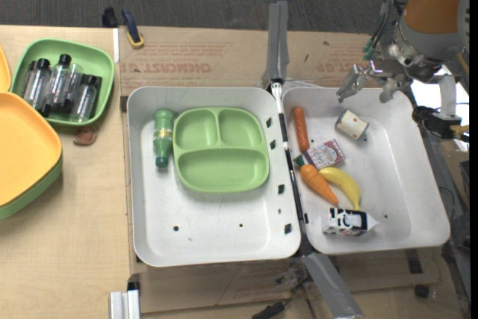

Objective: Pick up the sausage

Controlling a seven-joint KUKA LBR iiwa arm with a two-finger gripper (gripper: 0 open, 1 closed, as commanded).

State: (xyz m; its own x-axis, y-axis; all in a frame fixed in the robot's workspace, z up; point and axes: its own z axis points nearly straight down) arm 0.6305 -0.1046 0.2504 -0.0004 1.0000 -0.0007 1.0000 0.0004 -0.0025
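Note:
The sausage (pixel 299 128) is a slim reddish-orange link lying lengthwise along the left wall of the right bin (pixel 418 190). My gripper (pixel 370 90) hangs over the bin's far edge, up and to the right of the sausage and well apart from it. It is open, its two fingers spread wide with nothing between them. A white block (pixel 352 125) sits just below the gripper.
Near the sausage lie a pink snack packet (pixel 326 155), a carrot (pixel 319 186), a banana (pixel 346 186) and a small milk carton (pixel 348 221). The left bin (pixel 209 228) holds a green divided plate (pixel 220 149) and a green bottle (pixel 163 137). Orange plates and a green tray of bottles stand at far left.

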